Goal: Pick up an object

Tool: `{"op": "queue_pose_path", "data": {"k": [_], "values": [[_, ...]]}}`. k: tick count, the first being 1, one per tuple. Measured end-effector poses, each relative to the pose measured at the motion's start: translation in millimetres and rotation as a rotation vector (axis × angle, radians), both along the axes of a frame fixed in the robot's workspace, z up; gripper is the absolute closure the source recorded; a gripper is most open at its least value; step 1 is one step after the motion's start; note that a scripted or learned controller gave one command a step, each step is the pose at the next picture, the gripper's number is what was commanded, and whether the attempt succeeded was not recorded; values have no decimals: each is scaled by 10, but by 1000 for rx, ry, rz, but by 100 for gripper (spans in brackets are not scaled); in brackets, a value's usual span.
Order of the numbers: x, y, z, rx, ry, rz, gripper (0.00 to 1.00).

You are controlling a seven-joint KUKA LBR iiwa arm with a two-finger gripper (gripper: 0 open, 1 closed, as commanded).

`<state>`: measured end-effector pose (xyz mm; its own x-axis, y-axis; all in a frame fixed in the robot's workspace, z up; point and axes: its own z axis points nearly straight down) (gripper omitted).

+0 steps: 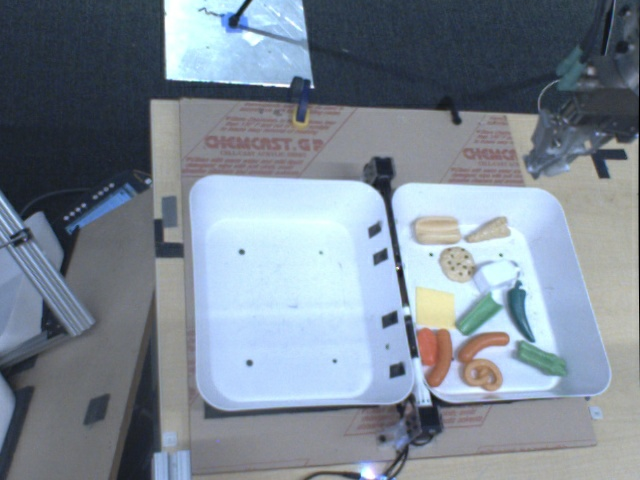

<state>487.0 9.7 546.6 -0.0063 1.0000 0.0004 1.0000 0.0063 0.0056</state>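
The right bin [570, 238] holds several toy foods. A bread roll [436, 230] and a wedge of bread [488, 231] lie at its far side, with a cookie [457, 263] below them. A yellow cheese slice [434, 307], a green cucumber [478, 313], a dark green pepper [520, 311], a sausage [484, 345], a pretzel [483, 374], a carrot [438, 356] and a green bean pod [541, 358] lie nearer the front. My gripper [550, 158] hangs above the bench past the bin's far right corner, away from all the foods.
The left bin [210, 298] sits beside the right one, joined by black clips along the middle divider [400, 298]. A shiny metal sheet [235, 28] lies beyond the bench at the back. A yellow and blue clamp [299, 103] stands at the bench's far edge.
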Motion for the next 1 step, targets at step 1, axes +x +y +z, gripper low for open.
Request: {"op": "queue_pose_path", "data": {"k": [1], "values": [[-1, 1, -4, 0, 1, 0, 0]]}}
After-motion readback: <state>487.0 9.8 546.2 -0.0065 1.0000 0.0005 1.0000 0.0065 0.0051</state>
